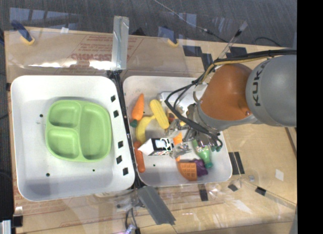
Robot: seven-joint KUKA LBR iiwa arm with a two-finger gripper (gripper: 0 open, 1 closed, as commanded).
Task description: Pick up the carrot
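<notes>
Carrot (138,106) lay unpicked in the right bin (151,83), near its left wall toward the far corner: a short orange taper, tip pointing away, just beside a banana (143,127) and a corn cob (159,114). The lift remained to be done. The gripper (194,139) hung over the bin's middle, well apart from it; whether it held anything could not be told. The green tray (79,129) sat in the left bin (25,127).
</notes>
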